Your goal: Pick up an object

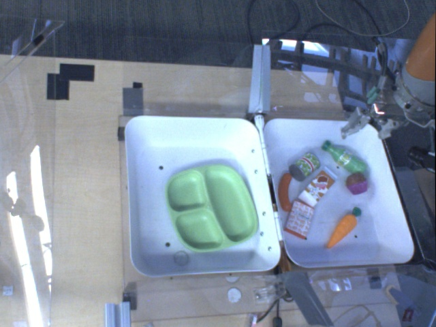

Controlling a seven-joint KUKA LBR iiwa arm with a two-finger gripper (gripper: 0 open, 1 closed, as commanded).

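Observation:
The right bin [398,240] holds several toy foods: a green bottle [344,158], a small can [304,164], a purple fruit [356,182], a carrot [343,228], a red sausage [283,191] and a flat printed carton [310,199]. My gripper [368,125] hangs above the bin's far right corner, beyond the green bottle and apart from it. Its two fingers stand open with nothing between them.
The left bin [146,148] holds a green divided plate [211,206]. A metal divider [258,90] runs back from between the bins. Cables and a metal frame [327,56] lie behind the right bin.

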